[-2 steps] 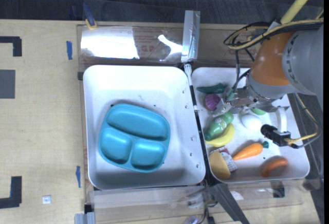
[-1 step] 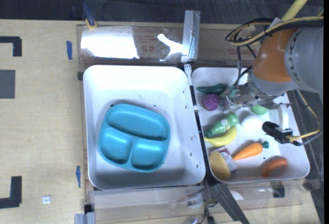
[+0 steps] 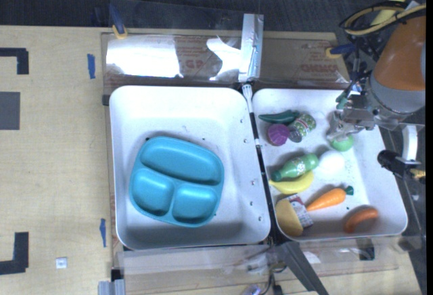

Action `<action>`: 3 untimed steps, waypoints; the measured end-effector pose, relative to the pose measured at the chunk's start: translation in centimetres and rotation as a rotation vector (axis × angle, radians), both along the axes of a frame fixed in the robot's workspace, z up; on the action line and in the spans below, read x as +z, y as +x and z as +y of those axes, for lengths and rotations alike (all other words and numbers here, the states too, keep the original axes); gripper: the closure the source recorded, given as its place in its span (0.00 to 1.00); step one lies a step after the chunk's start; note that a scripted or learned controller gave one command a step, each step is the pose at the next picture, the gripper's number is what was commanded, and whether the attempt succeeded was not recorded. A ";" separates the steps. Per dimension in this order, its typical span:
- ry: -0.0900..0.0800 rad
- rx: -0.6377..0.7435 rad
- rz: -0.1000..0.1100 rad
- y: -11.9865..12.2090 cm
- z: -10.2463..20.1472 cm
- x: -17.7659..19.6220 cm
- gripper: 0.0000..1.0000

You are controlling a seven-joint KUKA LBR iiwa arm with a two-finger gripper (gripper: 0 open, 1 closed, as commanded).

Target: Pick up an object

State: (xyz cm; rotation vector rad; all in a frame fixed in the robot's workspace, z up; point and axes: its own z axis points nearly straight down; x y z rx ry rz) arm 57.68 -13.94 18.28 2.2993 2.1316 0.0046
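- The end effector hangs over the upper right part of the right bin, low down, on the arm that reaches in from the right.
- A small pale green ball lies right at its tip, partly covered by the metal body above; the ball looks to sit just below and slightly toward the near edge of the bin.
- This is the relation the next move depends on: the ball is nearly straight under the tip, so the likely move is a short drop rather than any sideways travel.
- Whether the ball sits between the two sides of the tip or merely beside it, I cannot tell, nor how far apart they are; the body hides that. So I would not call it held.
- The ball is round and has no long axis, so the wrist angle should matter little.
- Other things lie to the left and nearer: a green pepper, a purple piece, a small can, a green bottle, a banana, a carrot and an orange-brown fruit.
- All of these are well apart from the tip; the ball is the nearest by far.
- The left bin holds a blue divided tray.
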 end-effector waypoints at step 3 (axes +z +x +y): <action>0.001 -0.092 0.005 5.0 -4.7 8.3 0.00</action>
